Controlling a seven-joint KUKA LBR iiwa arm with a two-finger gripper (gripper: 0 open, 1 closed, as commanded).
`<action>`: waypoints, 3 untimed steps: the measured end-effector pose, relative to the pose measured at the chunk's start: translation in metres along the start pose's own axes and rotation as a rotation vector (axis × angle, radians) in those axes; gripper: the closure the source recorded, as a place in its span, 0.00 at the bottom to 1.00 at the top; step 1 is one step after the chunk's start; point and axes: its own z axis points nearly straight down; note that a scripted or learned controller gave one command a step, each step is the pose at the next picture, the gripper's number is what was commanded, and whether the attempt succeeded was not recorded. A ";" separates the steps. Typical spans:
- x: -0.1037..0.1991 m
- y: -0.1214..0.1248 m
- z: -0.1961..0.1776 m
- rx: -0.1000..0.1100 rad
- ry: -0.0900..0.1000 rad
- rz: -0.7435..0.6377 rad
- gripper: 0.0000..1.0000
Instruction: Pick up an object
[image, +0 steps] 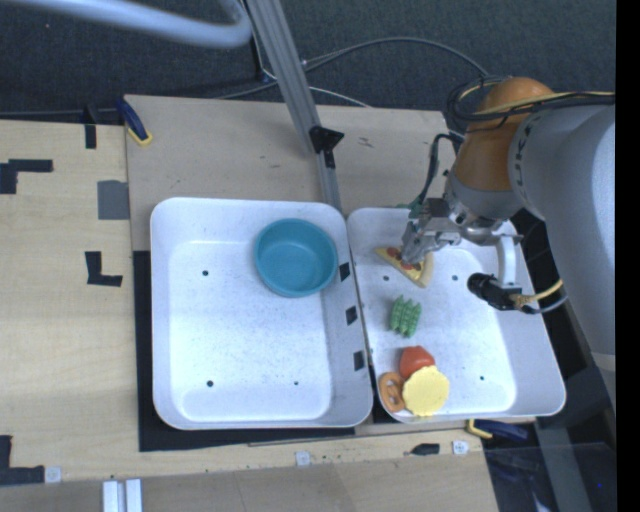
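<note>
My gripper (420, 246) hangs low over the far left part of the right bin (520, 350). Its tip is right at a flat yellow and red wedge (398, 262), like a pizza slice, which lies on the bin floor partly under it. Nearer the front lie a green ridged piece (405, 316), a red rounded piece (416, 358), a yellow disc (427, 391) and a small orange ring-like piece (389, 392). A blue bowl (295, 257) stands in the far part of the left bin (200, 340).
A slanted metal pole (300, 90) crosses the bench above the wall between the bins. A black cable fitting (495, 290) juts from the wrist over the right bin. The arm's grey body covers the right side of the view.
</note>
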 end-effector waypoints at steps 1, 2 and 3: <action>-0.003 -0.005 -0.061 -0.005 -0.001 0.001 1.00; -0.004 -0.005 -0.102 -0.003 0.000 0.001 1.00; -0.004 -0.004 -0.155 -0.004 -0.001 0.001 1.00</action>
